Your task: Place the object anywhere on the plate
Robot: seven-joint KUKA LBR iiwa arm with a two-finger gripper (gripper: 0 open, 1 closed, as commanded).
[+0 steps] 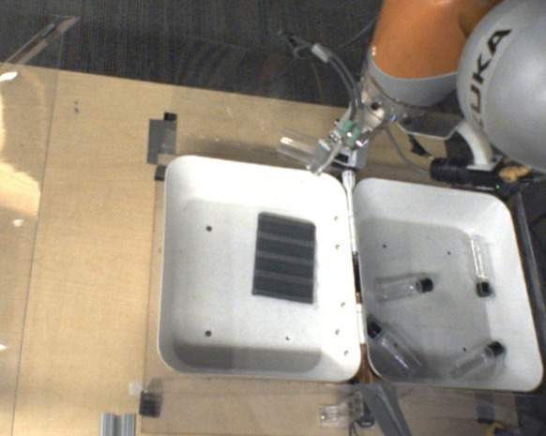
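**Tube carried at the left bin's far-right corner, short of the plate**

The gripper [339, 152] hung over the far edge of the left bin [183, 281], close to its far-right corner, where the two bins meet. A clear tube [297, 148] stuck out sideways from it towards the left, and seemed pinched at one end between the fingers; glare and blur made the grip hard to confirm. Held level and clear of the bin rim, it looked ready to travel inward.

The dark ribbed plate [286, 258] lay flat in the middle of the left bin's floor, with nothing on it, so the tube was well apart from its target, beyond the plate's far edge.

The right bin [443, 207] held more clear tubes with dark caps: one [404, 287] near its centre, one [481, 266] by the right wall, and two [390, 349] [478, 358] along the near edge. By this reading, placing remained undone.
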